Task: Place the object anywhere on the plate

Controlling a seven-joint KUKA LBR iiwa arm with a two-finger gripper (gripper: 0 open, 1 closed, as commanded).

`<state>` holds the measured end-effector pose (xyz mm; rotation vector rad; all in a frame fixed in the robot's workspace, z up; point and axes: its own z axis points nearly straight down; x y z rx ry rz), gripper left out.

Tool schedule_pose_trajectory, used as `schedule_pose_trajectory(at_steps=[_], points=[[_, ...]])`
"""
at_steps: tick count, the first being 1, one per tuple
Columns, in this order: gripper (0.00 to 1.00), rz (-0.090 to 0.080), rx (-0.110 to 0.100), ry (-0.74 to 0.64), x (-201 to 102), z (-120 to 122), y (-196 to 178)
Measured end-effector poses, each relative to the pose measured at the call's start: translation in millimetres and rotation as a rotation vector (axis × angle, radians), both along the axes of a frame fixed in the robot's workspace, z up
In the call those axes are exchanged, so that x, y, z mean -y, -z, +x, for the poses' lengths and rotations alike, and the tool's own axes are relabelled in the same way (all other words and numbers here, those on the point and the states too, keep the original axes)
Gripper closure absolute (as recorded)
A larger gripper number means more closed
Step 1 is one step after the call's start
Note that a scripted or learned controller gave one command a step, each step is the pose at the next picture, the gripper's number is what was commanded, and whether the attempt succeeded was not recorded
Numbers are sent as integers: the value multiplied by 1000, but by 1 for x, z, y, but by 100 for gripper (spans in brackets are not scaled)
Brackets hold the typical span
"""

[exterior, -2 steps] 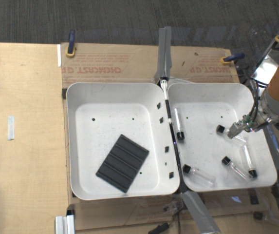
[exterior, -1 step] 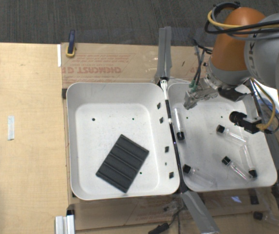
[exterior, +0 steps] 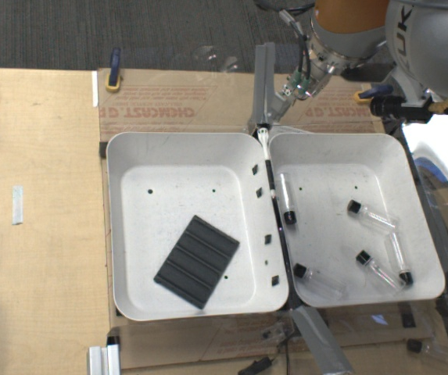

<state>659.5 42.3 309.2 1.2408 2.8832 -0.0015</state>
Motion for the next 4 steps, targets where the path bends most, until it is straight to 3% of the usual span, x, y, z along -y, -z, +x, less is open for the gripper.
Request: schedule_pose_trajectory(at_steps=[1,2,3,4], points=[[100,0,0,-218,-32,-17,-132],[100,-1,-2,285,-100,-25,-131],[100,-1,-5,96,-37,-44,-131],[100,-1,-3,419,-89,-1,-131]])
